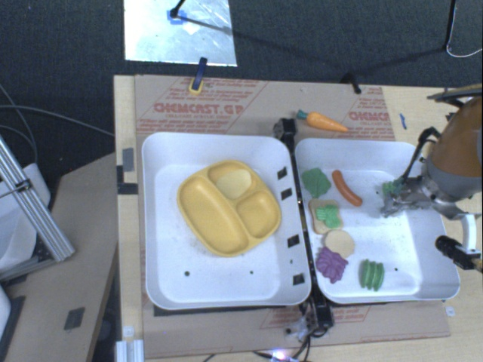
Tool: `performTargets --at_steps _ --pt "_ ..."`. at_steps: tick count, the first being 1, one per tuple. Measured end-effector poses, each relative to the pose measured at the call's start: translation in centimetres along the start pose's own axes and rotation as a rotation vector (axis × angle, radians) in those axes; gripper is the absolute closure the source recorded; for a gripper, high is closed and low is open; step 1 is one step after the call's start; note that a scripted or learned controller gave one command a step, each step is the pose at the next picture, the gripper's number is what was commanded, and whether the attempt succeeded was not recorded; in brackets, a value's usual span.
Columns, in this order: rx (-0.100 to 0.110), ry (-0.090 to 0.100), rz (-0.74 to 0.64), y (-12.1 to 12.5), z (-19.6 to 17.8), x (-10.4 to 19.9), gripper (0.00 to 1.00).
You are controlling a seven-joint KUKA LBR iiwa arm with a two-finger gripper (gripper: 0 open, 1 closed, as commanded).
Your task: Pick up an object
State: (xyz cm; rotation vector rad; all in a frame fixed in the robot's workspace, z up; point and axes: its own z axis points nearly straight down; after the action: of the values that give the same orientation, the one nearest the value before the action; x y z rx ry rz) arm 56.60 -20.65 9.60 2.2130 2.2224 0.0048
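- Reaching in from the right of the camera view, the grey arm (453,164) with its orange band hangs over the right bin (423,289), its gripper (392,198) low near the bin's middle-right floor.
- Gripper state: too small and blurred to make out, so I cannot tell how it stands; something green shows at its tip, but whether it is pinched there is unclear.
- Nearest toy food to the gripper is the orange-red sausage (347,188), lying slanted just to the gripper's left, apart from it.
- Further left, by the bin's left wall, lies a green leafy piece (315,182); below it a slice of bread topped with green (327,216).
- Below that sit a pale round cookie-like piece (339,242) and a purple grape bunch (330,265), touching each other.
- A green ridged vegetable (371,274) lies near the bin's front, well below the gripper.
- A toy carrot (323,121) rests outside the bins on the cardboard, behind the right bin.
- In the left bin (162,277) sits a yellow divided plate (228,206), well apart from the gripper.
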Motion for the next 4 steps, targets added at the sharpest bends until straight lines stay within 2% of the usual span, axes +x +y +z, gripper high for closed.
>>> performTargets --at_steps 3,4 --pt "-0.009 -0.001 -0.003 0.3 -3.2 0.0 1.00" --pt "0.009 0.003 0.005 -4.6 1.3 1.1 1.00"
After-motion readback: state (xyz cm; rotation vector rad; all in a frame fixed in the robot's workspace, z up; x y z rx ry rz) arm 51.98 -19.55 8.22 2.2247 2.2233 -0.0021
